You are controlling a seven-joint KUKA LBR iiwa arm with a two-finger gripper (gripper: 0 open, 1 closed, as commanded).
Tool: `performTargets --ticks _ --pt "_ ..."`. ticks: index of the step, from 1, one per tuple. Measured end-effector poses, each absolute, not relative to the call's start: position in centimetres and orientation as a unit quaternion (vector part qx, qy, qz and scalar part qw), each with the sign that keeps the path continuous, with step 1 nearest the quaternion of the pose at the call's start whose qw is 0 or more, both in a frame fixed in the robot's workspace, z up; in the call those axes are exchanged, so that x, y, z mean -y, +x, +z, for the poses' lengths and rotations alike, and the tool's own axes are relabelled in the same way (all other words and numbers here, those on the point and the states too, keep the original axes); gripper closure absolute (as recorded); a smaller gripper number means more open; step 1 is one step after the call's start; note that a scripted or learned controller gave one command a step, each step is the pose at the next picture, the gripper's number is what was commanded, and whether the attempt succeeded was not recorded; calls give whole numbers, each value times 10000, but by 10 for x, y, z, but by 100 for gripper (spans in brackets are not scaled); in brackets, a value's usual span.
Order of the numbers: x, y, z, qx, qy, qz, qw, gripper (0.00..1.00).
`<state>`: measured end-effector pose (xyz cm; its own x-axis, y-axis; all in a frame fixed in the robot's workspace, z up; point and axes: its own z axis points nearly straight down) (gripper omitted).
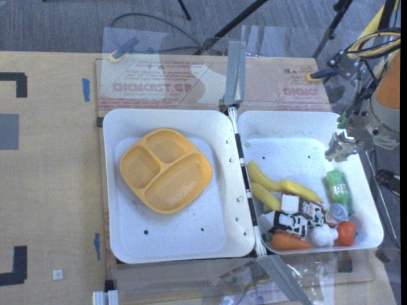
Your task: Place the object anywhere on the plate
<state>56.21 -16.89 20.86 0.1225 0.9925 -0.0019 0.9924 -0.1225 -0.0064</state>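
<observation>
A yellow plate (166, 169) with three compartments lies in the left bin (127, 234). The right bin (286, 148) holds a heap of small objects along its near side: two yellow bananas (267, 183), a green bottle (336, 188), an orange carrot (289, 241), a red tomato (345, 232), a white ball (323, 236) and black-and-white pieces (294, 221). My gripper (339, 149) hangs over the right bin's right side, just above the green bottle and apart from it. I see nothing in it.
A raised divider (240, 170) separates the two bins. A clear plastic sheet and clamps (165, 84) lie behind the bins. Tripod legs and cables stand on the floor at the back.
</observation>
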Motion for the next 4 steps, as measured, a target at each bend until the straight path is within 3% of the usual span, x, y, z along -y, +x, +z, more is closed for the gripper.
performTargets --ticks 1,2,3,4 --pt "172 650 269 6710 -7415 18 8 100" --pt "94 566 140 6206 -7841 30 29 100" --pt "54 652 181 5273 -8497 31 10 100" --pt "45 645 203 5899 -8075 29 13 100"
